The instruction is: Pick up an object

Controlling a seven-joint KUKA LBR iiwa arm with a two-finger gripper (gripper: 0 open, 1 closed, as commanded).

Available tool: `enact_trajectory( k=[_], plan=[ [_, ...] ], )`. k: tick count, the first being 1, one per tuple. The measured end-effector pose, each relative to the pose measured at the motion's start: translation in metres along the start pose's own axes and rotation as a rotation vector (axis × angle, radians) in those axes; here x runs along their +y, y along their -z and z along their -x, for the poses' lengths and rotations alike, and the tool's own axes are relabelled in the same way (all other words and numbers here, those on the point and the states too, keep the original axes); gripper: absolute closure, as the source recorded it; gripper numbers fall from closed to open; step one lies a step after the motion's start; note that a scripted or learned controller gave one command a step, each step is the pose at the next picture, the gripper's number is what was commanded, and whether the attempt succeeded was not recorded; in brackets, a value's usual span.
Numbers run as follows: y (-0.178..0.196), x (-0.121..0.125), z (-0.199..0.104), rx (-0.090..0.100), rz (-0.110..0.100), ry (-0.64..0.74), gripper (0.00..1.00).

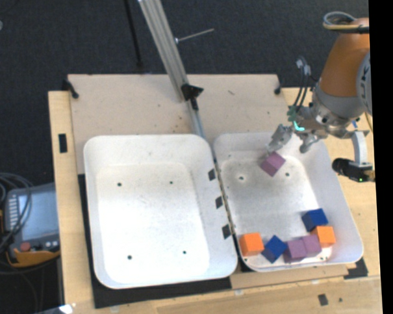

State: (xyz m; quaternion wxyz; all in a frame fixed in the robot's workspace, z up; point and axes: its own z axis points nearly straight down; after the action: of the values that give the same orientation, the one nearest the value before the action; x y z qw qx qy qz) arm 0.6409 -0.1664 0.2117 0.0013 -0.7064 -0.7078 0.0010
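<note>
Two shallow white bins were seen side by side on the bench: the left bin [153, 207] and the right bin [283, 201]. Seven blocks were counted in the right bin: three purple, two blue and two orange. Six of them were clustered along the near edge: an orange block [251, 243], a blue block [274, 248], two purple blocks [304, 248] pressed together, a second orange block [326, 235] and a second blue block [314, 219].

The seventh, a purple cube [272, 163], was found apart from the rest, toward the far end of the right bin. It was tilted, with one corner turned down; no long axis could be made out on it.

The arm [345, 68] was seen reaching in from the right, its wrist bent down over the bin's far right corner. The gripper [293, 139] was spread, its two fingers apart. One finger [278, 139] was just above the purple cube; whether they touched could not be told. The cube was not between the fingers.
</note>
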Motion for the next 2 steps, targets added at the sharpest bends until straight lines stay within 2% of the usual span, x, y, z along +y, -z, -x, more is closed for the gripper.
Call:
enact_trajectory(
  k=[1, 2],
  plan=[
    [0.003, 0.001, 0.001, -0.003, 0.004, 0.002, 0.00],
    [-0.040, 0.002, 0.007, -0.002, 0.000, -0.002, 0.00]
  ],
)
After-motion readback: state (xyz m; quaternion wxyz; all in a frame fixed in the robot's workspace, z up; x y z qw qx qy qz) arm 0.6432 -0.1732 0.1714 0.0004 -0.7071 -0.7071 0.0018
